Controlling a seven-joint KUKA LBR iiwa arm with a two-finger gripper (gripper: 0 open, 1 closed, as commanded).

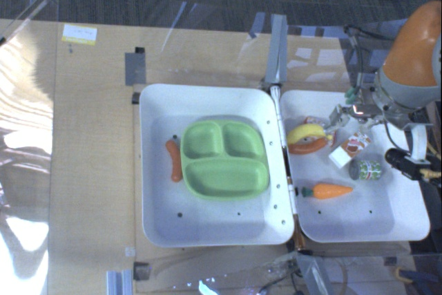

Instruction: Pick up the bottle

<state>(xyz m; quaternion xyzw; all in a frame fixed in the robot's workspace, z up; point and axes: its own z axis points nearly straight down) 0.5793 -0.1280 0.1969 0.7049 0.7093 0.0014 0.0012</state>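
Wooden bench point(83, 148) is bearing two bins. The gripper point(352, 112) is hovering just beyond the bottle point(355, 146), and its jaw state cannot be told. It seems to be in the approach step; next it needs lowering squarely over the bottle.

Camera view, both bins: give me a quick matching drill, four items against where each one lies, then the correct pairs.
Items:
1. green tray
2. sausage
3. carrot
4. banana

Places:
A. right bin, near its front, beside the divider
B. middle of the left bin
C. right bin, upper left part
D. left bin, just left of the tray

Pairs: 1-B, 2-D, 3-A, 4-C
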